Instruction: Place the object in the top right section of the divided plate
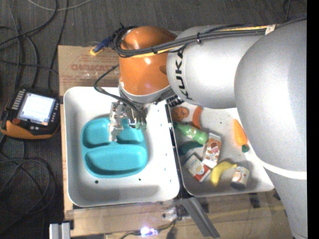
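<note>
The plate (115, 153) lies in the left bin (75, 178), its upper sections directly beneath the tool (127, 117) (whether it is open or closed, I cannot tell), with a banana (221, 172) off to its right.

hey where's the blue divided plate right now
The blue divided plate lies in the left white bin in the camera view, directly under the claw, with the toy-food bin to its right.

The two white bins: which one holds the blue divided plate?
The left bin holds the divided plate, under the end effector. The right bin holds small food items.
</note>
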Robot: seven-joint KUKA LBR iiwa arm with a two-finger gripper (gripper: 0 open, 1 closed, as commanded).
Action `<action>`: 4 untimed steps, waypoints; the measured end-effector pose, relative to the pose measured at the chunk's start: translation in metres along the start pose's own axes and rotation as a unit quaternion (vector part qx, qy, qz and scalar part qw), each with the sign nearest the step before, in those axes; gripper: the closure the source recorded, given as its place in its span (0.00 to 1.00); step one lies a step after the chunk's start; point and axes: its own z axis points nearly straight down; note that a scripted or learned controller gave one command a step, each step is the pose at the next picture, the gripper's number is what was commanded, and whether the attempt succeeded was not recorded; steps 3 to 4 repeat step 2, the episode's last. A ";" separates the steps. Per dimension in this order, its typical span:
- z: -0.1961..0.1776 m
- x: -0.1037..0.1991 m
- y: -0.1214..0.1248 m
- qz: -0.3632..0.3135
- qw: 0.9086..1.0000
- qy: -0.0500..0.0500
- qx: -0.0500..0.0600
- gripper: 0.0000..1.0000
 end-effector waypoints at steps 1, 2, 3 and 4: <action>-0.070 0.014 -0.046 -0.305 0.952 -0.002 -0.001 1.00; -0.070 0.014 -0.046 -0.305 0.952 -0.002 -0.002 0.00; -0.070 0.014 -0.046 -0.305 0.952 -0.002 -0.002 0.00; -0.070 0.014 -0.046 -0.305 0.952 -0.002 -0.002 0.00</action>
